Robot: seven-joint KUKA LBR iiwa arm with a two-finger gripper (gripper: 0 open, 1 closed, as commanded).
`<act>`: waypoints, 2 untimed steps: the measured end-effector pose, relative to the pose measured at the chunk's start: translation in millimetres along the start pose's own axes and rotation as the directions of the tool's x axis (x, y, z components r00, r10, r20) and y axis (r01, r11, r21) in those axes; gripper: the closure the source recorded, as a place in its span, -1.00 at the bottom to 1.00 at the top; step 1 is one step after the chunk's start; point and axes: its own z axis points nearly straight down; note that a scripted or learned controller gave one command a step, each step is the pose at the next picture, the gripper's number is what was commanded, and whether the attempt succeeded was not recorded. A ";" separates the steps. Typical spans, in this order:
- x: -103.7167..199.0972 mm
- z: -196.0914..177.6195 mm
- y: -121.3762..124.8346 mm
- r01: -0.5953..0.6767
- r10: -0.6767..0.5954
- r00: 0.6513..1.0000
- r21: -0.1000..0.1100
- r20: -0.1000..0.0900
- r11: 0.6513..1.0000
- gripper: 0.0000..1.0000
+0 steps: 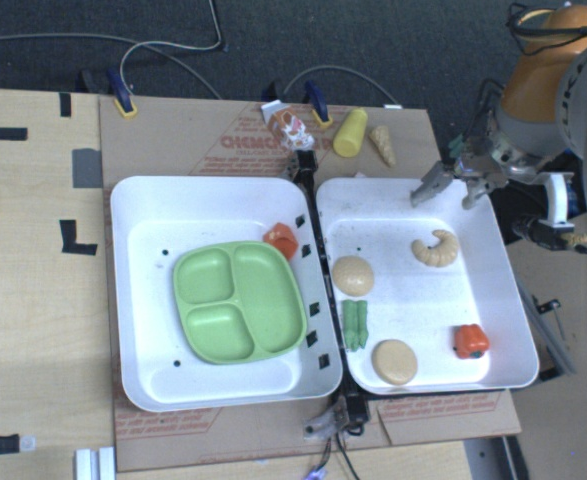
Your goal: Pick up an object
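My gripper (446,190) hangs over the far right corner of the right bin (493,258), open, with nothing between its fingers. Just below it in the bin lies a tan croissant (436,249). Further objects in this bin are a round beige bun (353,276), a second beige bun (394,361), a green bean pod (355,323) and a small orange-red piece (470,341). The left bin (138,258) holds a green divided plate (239,300) and a red-orange piece (281,238) at its far right side.
Behind the bins on the cardboard lie a yellow cylinder (350,132), a tan cone (383,144) and a small wrapped packet (288,126). Blue clamps and cables run along the back edge. The arm's grey and orange body (545,88) stands at the right.
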 end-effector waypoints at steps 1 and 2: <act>9.6 -18.4 -64.6 -0.001 0.001 1.000 -0.001 0.001 1.000 -1.00; -25.6 17.3 -22.4 -0.001 0.001 1.000 0.001 0.001 1.000 -1.00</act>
